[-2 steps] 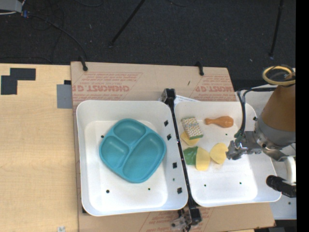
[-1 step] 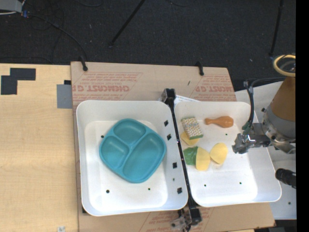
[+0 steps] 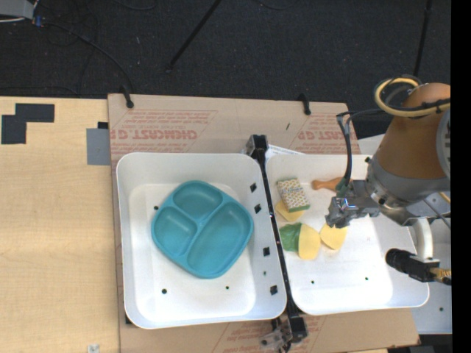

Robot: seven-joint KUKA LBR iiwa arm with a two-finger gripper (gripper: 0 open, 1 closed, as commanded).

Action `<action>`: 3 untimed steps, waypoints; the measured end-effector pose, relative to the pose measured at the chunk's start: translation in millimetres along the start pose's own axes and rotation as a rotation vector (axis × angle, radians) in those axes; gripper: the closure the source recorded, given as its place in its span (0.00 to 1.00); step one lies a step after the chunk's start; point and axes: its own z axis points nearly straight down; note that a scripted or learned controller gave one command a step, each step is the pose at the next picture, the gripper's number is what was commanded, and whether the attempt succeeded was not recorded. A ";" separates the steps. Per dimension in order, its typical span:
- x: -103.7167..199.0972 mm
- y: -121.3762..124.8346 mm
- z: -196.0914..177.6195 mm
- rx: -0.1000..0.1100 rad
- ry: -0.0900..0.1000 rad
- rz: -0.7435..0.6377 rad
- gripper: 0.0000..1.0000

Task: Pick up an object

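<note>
In the right bin (image 3: pixel 353 285) lie several small things: a speckled block (image 3: pixel 293 193) on a yellow piece (image 3: pixel 290 212), a green piece (image 3: pixel 291 235), a yellow wedge (image 3: pixel 309 245), another yellow piece (image 3: pixel 333 237) and an orange stick (image 3: pixel 326 184). My gripper (image 3: pixel 339 213) hangs low over the bin, just above the yellow piece on the right and right of the speckled block. Nothing is visibly held between its fingers.
A teal divided plate (image 3: pixel 202 227) lies in the left bin (image 3: pixel 140 271). A black divider (image 3: pixel 269 226) runs between the two bins. The arm comes in from the right over the right bin's far side.
</note>
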 end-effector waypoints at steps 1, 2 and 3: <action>47.5 9.5 -9.2 0.000 0.000 -0.001 1.00; 96.5 18.3 2.5 0.002 0.000 0.001 1.00; 143.7 24.1 9.0 0.001 -0.001 0.000 1.00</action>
